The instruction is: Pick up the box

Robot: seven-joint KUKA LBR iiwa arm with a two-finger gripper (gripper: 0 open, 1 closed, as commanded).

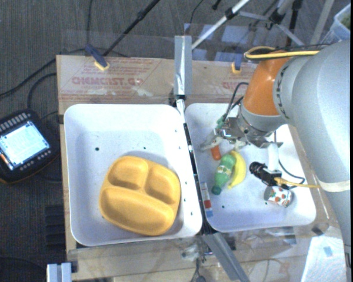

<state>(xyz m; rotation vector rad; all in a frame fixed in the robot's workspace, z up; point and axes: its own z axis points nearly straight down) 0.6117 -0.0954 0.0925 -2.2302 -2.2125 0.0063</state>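
Note:
A small white box with red marks (278, 197) lies in the right bin (253, 219), near its front right corner. My gripper (219, 136) hangs over the back left part of that bin, above the orange cap of a green bottle (223, 172). It is well to the left of the box and farther back, and nothing shows between its fingers. The grey arm with its orange band comes in from the right, over the bin's back right part.
A banana (240, 169) lies against the green bottle. A thin pen-like stick (207, 199) lies along the right bin's left wall. A white piece (273, 155) sits near the right side. A yellow divided tray (141, 194) lies in the left bin (88, 134).

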